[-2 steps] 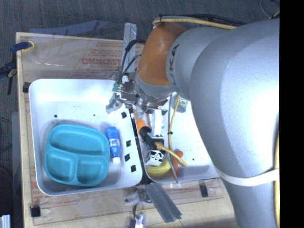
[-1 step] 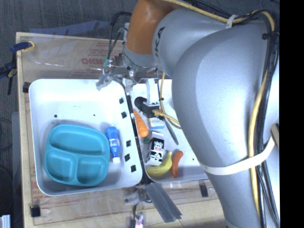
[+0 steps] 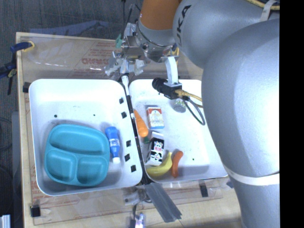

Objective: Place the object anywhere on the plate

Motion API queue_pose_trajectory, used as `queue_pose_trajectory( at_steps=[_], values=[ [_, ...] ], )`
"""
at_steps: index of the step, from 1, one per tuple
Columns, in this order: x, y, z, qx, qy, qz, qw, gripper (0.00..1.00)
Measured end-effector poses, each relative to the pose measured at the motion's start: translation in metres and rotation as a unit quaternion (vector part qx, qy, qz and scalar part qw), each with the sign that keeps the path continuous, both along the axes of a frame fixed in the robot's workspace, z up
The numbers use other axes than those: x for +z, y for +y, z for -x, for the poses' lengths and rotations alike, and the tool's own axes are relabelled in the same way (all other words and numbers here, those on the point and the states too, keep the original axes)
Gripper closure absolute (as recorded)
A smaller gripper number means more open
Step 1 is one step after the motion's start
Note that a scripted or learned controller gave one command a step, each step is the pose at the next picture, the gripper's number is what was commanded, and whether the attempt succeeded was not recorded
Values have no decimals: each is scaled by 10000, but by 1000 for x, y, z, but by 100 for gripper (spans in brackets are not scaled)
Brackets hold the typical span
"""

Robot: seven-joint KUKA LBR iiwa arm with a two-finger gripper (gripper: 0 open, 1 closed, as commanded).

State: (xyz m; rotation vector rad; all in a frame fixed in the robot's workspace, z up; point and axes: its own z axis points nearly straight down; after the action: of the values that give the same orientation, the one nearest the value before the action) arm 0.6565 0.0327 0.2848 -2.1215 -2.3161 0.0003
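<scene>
The gripper (image 3: 124,63) hovers past the bins' far rims, can't tell its state, with the blue bottle (image 3: 113,144) beside the plate (image 3: 76,155), nearer the camera.

Arm (image 3: 237,80) cut off right; claw (image 3: 124,65) fingers unclear.

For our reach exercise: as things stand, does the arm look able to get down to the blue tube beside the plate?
Probably yes. The tube lies uncovered in the left bin, right of the plate, nothing above it; the tool hangs above the bins' far edge.
</scene>
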Motion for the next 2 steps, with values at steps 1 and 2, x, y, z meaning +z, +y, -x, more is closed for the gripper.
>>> queue_pose_trajectory(
  at_steps=[1,2],
  values=[
    [-29,-46,0,497,13,-1,9988,0],
    [-1,-71,-1,1879,-14,8,9822,0]
  ],
)
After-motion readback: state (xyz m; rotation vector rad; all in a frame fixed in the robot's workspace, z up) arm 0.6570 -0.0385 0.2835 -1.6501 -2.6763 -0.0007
